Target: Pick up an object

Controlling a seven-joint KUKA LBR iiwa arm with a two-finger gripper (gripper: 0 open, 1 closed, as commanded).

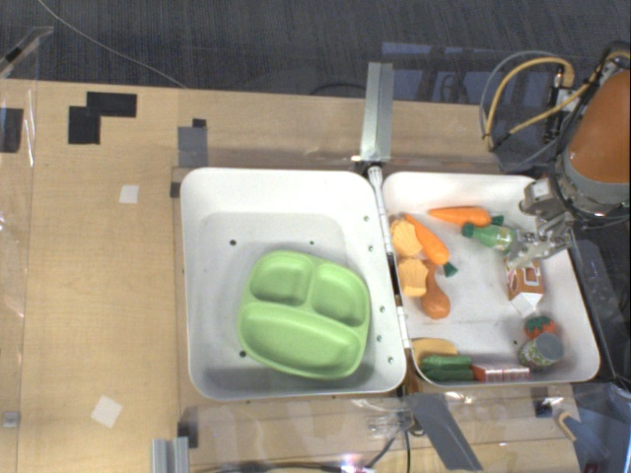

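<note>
Glossy, seemingly plastic green tray (305, 312); matt wooden bench (89, 294).

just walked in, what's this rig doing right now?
The arm is reaching in from the right over the right bin, with its gripper low near that bin's right side, next to a small green bottle and a brown packet. Nothing is visibly between its fingers, so no pick yet. The same bin also holds toy carrots and other play food. The left bin holds a green divided plate, untouched.
</note>
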